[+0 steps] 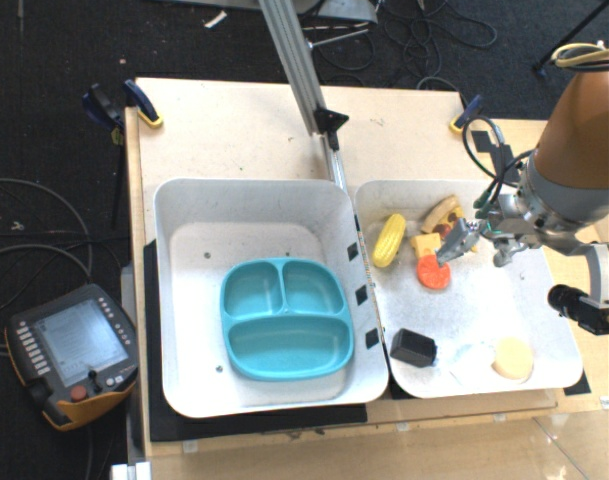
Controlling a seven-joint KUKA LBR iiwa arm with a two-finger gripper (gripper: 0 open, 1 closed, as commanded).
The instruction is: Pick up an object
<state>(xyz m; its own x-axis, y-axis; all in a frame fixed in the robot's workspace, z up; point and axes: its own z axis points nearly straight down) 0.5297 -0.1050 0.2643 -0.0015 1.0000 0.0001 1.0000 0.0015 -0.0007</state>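
The right bin (544, 313) holds several small items. A yellow corn cob (388, 240) lies at its left, and a tan piece (441, 211) sits near the back. A small orange block (426, 243) and a red-orange round piece (434, 273) lie together. Toward the front are a black block (413, 348) and a pale yellow round piece (512, 358). My gripper (481, 245) hangs low over the back of this bin, just right of the orange block. It is open, with one finger (456, 243) close to the red-orange piece and nothing between the fingers.
The left bin (184, 268) holds a blue divided tray (284, 318). A slanted metal bar (296, 53) crosses the bench above the wall between the bins. Cables hang beside the wrist (494, 158). Bare floor lies in the right bin's middle and right.
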